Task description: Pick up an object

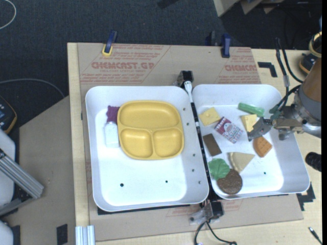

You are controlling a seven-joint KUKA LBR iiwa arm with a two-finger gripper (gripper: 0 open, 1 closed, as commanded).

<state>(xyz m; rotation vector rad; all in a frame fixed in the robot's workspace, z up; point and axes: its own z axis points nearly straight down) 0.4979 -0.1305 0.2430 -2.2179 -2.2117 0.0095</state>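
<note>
The gripper [261,126] hangs low over the right bin [271,93], near its right edge, between a pale yellow wedge [249,121] and an orange waffle piece [263,147]. I judge it aims at one of these two. Whether the claw is wide or narrow I cannot tell; nothing is seen between the fingers. In the left bin [102,152] a yellow divided plate [150,129] lies toward the far edge. Both bins rest on a cardboard-covered bench [153,60], above a dark carpet floor [51,14].

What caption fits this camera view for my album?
Robot gripper hovers over toy food in the right bin; yellow tray sits in the left bin.
</note>
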